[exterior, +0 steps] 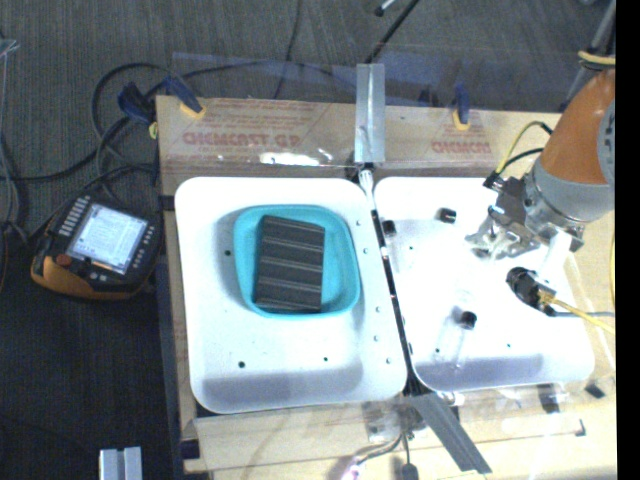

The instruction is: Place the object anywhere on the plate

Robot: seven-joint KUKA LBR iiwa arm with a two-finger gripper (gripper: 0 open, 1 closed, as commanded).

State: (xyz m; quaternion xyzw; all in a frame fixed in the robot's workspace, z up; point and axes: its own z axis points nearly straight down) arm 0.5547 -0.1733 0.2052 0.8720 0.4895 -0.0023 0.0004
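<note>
— Any writing you can read?

— Red print runs along the cardboard wall [250, 136] beyond the plate [343, 268]. It comes in two patches, one straight behind the plate and one further to its right (both too blurred to spell out). Left of the plate, down on the floor, a handheld pendant [97, 243] has a lit screen, but what it shows is a pale smear.

— Where is the object?

— The dark ribbed block [290, 263] lies flat on the plate, inside its rim, with teal showing all round it. The plate itself sits in the left bin [215, 368].

— And the robot?

— The arm [585, 148] reaches in well to the right of the plate, over the right bin [500, 358], and its upper part is cut off by the picture's edge. The jaws hang low there, well apart from the plate and block. Whether they are apart or together I cannot tell, because the metal is a bright tangle against the white bin.

— Anything else hard to make out?

— Two specks right of the plate: a small black piece [446, 214] and a second black piece [465, 318], both too small to name.
</note>
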